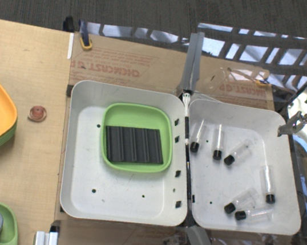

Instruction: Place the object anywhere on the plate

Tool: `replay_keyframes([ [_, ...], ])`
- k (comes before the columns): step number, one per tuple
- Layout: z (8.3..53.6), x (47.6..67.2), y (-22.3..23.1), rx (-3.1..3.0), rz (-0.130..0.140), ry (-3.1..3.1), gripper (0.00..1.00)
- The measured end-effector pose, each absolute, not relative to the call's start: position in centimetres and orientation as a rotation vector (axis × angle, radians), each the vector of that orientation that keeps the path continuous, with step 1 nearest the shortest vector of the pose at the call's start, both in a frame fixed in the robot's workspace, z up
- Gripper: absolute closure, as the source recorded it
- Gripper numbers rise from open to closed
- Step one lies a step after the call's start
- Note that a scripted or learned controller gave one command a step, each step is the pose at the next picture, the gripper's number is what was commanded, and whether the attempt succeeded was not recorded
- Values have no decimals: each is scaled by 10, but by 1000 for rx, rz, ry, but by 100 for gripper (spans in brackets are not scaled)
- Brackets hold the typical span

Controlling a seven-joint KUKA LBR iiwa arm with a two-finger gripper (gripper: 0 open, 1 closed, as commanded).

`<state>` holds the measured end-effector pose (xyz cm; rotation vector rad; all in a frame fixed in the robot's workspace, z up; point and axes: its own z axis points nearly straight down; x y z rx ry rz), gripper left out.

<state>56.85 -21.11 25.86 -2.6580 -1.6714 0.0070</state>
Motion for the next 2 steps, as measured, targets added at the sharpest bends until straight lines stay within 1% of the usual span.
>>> replay_keyframes([
  [1, 268, 557, -215, -2778, 6, -1465, 0],
  [2, 265, 541, -204, -2834, 7, -1349, 0],
])
